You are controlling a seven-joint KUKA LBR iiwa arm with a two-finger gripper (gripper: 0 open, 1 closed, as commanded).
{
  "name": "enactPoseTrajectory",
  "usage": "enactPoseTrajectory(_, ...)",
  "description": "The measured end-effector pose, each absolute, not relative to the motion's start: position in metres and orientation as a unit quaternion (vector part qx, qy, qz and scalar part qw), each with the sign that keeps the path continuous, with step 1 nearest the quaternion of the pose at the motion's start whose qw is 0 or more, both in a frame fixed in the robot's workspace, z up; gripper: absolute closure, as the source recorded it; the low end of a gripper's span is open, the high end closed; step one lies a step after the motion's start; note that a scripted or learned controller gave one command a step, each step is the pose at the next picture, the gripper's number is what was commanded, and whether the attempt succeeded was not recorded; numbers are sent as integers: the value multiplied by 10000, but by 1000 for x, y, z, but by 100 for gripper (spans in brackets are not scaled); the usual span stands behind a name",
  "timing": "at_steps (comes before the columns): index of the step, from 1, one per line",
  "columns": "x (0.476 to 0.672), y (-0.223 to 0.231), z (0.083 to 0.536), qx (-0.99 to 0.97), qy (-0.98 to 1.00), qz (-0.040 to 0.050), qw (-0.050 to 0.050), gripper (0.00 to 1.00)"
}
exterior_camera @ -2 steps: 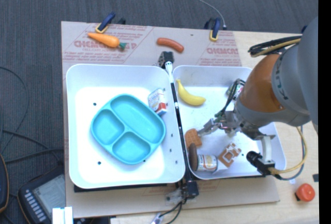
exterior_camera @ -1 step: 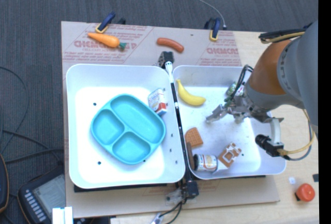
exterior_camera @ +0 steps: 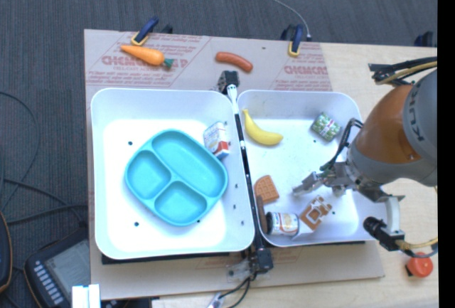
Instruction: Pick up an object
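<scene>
Above the right bin (exterior_camera: pixel 341 102), gripper (exterior_camera: pixel 313 186) hovers.

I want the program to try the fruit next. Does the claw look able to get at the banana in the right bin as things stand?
Probably yes. The banana lies by itself near the right bin's upper left, nothing on it, and bare floor separates it from the claw, which hangs lower in that bin.

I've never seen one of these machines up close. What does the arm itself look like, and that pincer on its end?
The arm is smooth and rounded, grey, with a broad orange band just above the wrist. Black and yellowish cables run beside it at the bench's edge. At its end sits the pincer, a small cluster of grey and dark metal parts, with a thin dark cable looping to it.
</scene>
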State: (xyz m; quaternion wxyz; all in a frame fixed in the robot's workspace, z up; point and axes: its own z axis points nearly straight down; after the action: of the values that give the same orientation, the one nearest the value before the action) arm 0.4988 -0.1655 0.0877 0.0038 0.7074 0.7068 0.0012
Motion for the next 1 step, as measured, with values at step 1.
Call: enactPoseTrajectory(1,568,-157,87,7067,7075,16,39,0)
